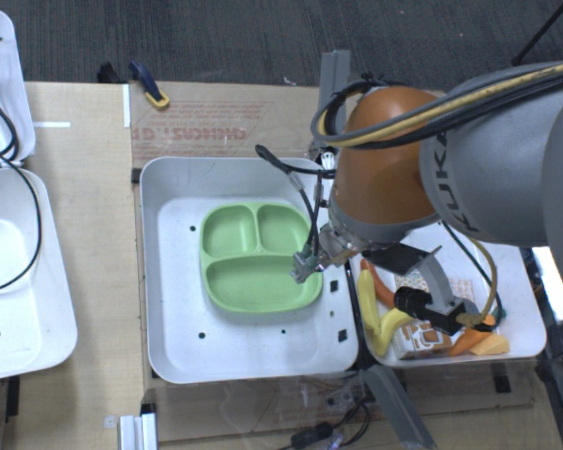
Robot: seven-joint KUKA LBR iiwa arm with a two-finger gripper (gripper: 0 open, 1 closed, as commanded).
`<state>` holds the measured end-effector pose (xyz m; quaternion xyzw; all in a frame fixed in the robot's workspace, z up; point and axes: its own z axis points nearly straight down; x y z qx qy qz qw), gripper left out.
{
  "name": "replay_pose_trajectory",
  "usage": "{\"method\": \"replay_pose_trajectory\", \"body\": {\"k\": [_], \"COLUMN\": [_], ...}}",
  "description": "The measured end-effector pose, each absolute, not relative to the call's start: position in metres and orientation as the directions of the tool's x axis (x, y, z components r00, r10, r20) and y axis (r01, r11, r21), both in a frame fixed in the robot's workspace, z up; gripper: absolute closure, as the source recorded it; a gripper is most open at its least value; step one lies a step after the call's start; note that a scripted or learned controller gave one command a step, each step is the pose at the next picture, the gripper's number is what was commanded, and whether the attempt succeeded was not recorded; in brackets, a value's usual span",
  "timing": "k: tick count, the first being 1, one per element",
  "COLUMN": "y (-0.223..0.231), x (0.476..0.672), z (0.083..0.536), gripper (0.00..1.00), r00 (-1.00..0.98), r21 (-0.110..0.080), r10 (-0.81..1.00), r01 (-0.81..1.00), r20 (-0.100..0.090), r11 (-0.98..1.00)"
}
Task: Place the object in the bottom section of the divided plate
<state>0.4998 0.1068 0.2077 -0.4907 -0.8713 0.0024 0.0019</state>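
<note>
camera view: grey arm [488,148] with orange band enters from the right. left white bin [169,326] holds a green divided plate [253,261], two small sections above, one wide section below. right bin [525,336] holds a banana [375,319], orange carrot-like pieces [479,343] and other items. gripper [307,268] sits at the plate's right edge, over the bottom section; its grip cannot be told.

Green divided plate [253,261] lies flat in left white bin [169,279], slightly right of middle. Two small sections at far side, one wide bottom section nearest camera. My hand [305,268] over plate's right rim.
</note>
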Motion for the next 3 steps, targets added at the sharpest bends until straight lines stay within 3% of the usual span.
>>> {"method": "replay_pose_trajectory", "body": {"k": [1,2,3], "y": [0.137,0.139,0.113], "x": [0.478,0.508,0.479], "z": [0.209,0.295,0.317], "gripper": [1.0,1.0,1.0], "r00": [-0.515,-0.355,-0.095], "r21": [-0.007,-0.006,-0.006], "r10": [0.857,0.935,0.995], "r01": [0.857,0.935,0.995], "r20": [0.001,-0.003,-0.004], "r11": [0.515,0.354,0.095]}}
